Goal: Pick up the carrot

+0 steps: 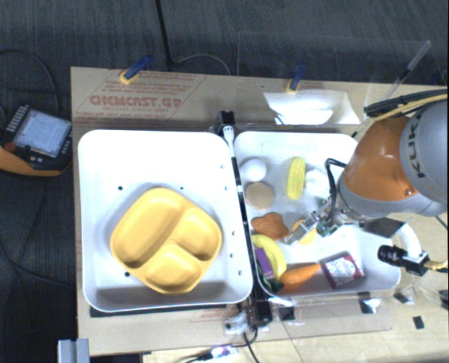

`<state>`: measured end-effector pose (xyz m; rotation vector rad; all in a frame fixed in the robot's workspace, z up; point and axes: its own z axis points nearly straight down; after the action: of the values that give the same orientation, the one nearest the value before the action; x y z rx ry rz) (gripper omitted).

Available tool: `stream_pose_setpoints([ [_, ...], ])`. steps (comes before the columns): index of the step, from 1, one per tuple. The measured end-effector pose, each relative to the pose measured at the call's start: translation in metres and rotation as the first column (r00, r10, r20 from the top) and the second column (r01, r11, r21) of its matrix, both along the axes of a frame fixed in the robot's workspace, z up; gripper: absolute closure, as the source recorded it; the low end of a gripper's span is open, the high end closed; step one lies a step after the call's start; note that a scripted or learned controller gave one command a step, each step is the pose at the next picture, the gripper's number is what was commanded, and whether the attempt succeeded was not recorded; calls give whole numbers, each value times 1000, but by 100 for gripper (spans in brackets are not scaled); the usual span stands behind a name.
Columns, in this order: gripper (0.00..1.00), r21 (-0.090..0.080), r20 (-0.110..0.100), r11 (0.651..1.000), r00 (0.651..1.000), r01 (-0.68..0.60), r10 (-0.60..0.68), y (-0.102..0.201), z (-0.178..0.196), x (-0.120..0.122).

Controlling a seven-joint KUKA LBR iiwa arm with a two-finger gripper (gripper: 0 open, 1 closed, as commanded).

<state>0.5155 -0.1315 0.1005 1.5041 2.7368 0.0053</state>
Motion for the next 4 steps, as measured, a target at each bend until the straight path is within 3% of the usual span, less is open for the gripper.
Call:
stream_pose_setpoints([
  [1,100,-11,14,994,994,-111,112,25,-6,-6],
  [2,100,-11,15,994,994,-110,110,25,3,-5],
  [3,100,17,4,933,933,361,-361,24,-6,-16],
  [4,0,8,6,931,931,364,-364,20,-10,-18],
])
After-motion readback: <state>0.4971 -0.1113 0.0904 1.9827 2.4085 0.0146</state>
